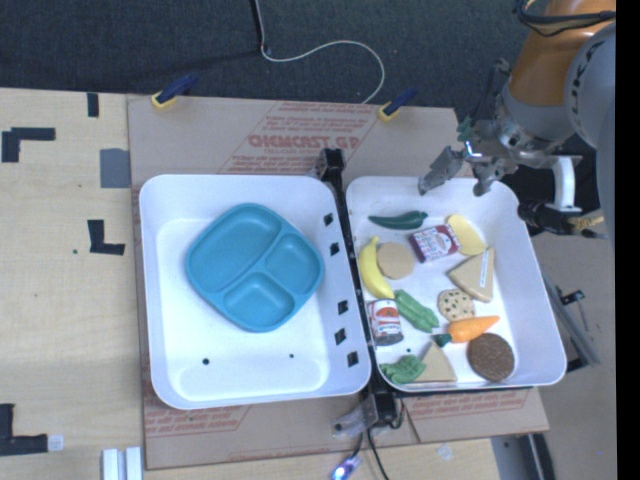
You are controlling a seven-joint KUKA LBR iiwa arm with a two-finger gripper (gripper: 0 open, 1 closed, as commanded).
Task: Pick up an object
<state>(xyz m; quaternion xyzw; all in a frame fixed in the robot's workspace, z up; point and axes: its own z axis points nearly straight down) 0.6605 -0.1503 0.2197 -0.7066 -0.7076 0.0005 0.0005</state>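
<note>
- The cardboard-covered bench (300, 133) carries two shallow white bins side by side, likely so that things can be moved from one to the other.
- The left bin (165, 368) holds a blue sectioned plate (255, 266), lying flat near its middle and apparently a ready place for picked food.
- The right bin (545, 338) holds the candidates for picking, a loose scatter of toy food with most pieces touching or just beside a neighbour.
- The arm (560, 58) reaches in from the right, its orange band high up, wrist bent down toward the right bin's far rim.
- The gripper (462, 173) hangs above that far rim with fingers spread apart and nothing between them, which I judge to be a pose before descent.
- Nearest it lie a green chilli (398, 219), a yellow round piece (465, 234) and a small red packet (433, 242).
- Further toward the near side sit a banana (375, 268), a brown cookie (491, 356) and a carrot (468, 329).
- No object is lifted yet; the chilli, lying apart from its neighbours, looks an easy first target.
</note>
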